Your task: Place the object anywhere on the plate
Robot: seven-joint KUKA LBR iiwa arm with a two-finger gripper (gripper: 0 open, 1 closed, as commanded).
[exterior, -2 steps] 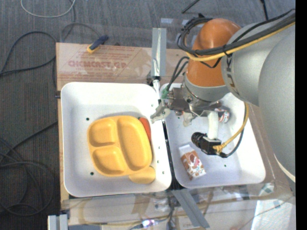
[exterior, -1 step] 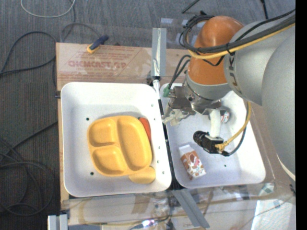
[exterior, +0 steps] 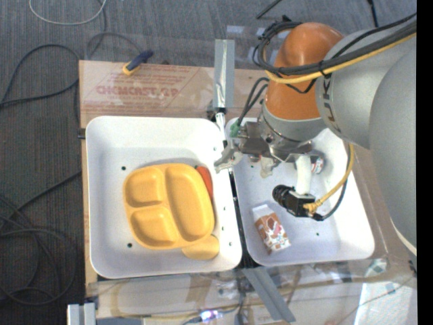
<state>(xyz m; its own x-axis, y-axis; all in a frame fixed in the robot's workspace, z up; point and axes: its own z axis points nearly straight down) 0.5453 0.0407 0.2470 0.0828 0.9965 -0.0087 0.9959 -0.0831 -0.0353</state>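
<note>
Camera view shows a small brown-and-white carton [exterior: 271,230] lying in the right-hand bin [exterior: 352,246] — well apart from the gripper [exterior: 229,154], which hangs over the bins' shared wall, its state impossible to tell. A yellow divided plate [exterior: 168,205] sits in the left-hand bin [exterior: 108,141].

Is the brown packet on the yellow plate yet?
No, off it: the packet lies in the right bin; the plate sits in the left bin.
</note>
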